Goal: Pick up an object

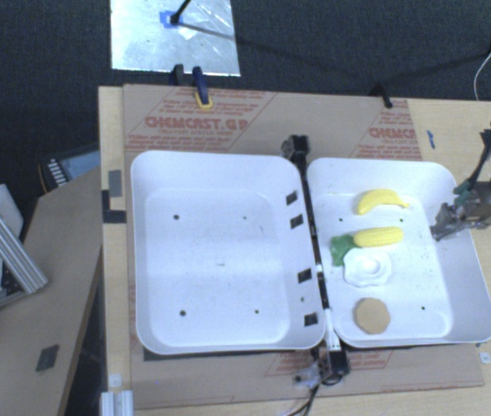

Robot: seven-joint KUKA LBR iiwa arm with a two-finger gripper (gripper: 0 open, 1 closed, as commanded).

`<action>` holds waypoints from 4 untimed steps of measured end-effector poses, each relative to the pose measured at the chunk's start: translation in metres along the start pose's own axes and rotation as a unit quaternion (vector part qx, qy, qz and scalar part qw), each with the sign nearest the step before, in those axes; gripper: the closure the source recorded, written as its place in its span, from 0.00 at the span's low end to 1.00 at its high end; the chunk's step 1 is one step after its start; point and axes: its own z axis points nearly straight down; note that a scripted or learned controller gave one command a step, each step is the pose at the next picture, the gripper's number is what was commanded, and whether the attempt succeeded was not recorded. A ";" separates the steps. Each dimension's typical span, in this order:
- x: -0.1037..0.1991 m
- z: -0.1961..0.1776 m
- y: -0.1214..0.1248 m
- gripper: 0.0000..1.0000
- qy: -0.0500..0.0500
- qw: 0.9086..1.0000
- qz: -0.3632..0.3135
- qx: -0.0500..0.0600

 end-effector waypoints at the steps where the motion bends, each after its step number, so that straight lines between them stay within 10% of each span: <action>1: 0.055 -0.101 0.003 1.00 0.000 1.000 -0.002 -0.003; 2: 0.146 -0.235 0.019 1.00 0.001 1.000 -0.004 -0.005; 4: 0.273 -0.225 0.134 1.00 0.001 1.000 -0.001 0.002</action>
